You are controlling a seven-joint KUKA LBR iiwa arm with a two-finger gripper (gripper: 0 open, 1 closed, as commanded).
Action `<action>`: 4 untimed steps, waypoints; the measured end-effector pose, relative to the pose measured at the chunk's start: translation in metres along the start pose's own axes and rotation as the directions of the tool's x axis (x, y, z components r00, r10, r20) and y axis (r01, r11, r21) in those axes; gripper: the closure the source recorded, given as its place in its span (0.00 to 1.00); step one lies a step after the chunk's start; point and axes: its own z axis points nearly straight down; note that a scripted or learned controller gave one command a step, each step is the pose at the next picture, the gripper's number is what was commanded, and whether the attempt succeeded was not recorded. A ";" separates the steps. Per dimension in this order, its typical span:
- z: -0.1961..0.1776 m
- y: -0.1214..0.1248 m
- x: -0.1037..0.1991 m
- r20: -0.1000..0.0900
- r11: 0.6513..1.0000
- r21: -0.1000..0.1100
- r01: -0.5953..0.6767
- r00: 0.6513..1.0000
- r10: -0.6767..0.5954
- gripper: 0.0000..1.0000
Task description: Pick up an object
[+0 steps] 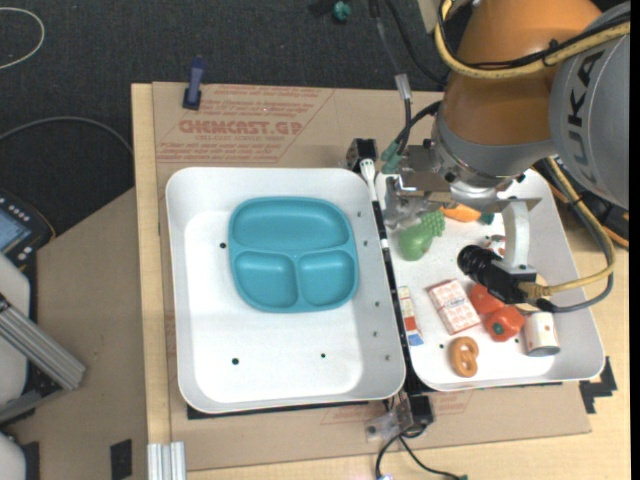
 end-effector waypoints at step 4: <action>-0.112 -0.051 0.134 0.004 1.000 0.012 -0.004 1.000 0.004 1.00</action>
